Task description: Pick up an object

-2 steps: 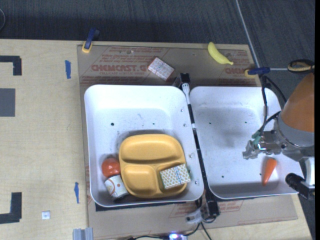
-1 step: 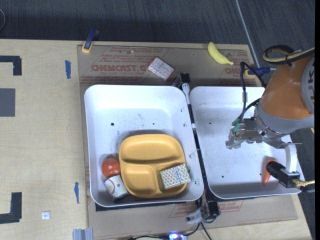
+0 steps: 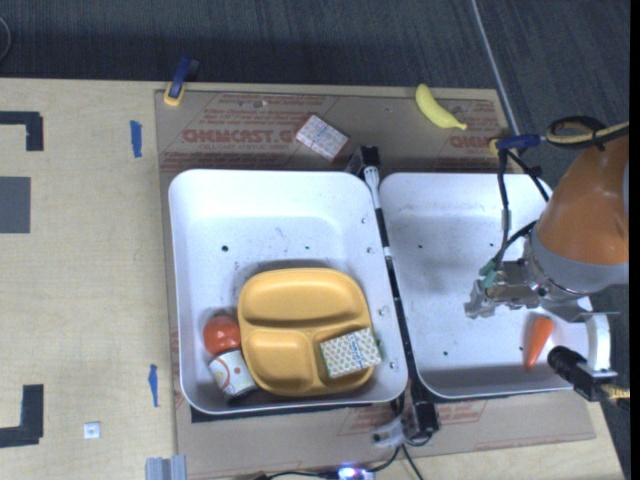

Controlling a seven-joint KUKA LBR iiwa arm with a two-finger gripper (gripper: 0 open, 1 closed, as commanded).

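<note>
Beside end effector (image 3: 487, 298), right bin: orange carrot (image 3: 538, 339), just apart.

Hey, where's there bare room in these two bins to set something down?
Left bin: the bare back half, behind the yellow divided plate; its front is crowded. Right bin: bare floor from the shared wall to the gripper; the carrot lies at its right edge.

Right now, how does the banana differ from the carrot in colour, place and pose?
The banana is yellow; the carrot is orange. The banana lies outside the bins on the brown board behind them; the carrot lies in the right bin, close under the arm. The banana is curved and lies slanted; the carrot is straight and tapers toward the near rim. Both are small, elongated food items lying flat.
</note>
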